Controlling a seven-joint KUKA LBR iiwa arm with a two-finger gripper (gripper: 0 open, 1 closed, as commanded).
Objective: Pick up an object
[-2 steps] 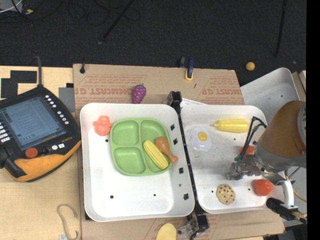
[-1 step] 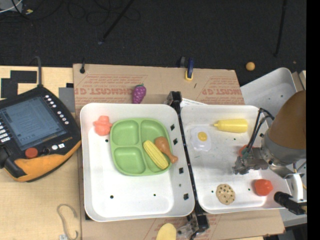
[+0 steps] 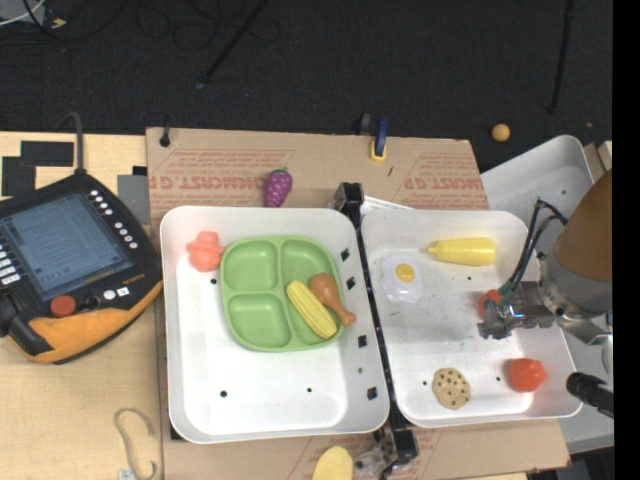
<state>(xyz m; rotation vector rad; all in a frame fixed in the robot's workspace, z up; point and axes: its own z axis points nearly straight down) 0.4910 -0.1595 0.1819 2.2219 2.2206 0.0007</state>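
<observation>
Gripper (image 3: 497, 320) low in the right bin (image 3: 420, 408), finger state unclear.
To grasp well, centre over the tomato (image 3: 524, 373) nearby, then descend straight and close.

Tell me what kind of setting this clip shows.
Likely a robotics lab bench: two white bins of toy food on taped cardboard, a teach pendant beside them, loose cables on dark carpet.

In the right white bin (image 3: 540, 408) lie four loose things: a yellow plastic squash-like piece (image 3: 462, 251) on its side near the far wall, a small fried-egg toy (image 3: 403, 274) flat toward the divider, a round speckled cookie (image 3: 451, 388) near the front wall, and a red-orange tomato-like ball (image 3: 525, 373) beside it.
</observation>
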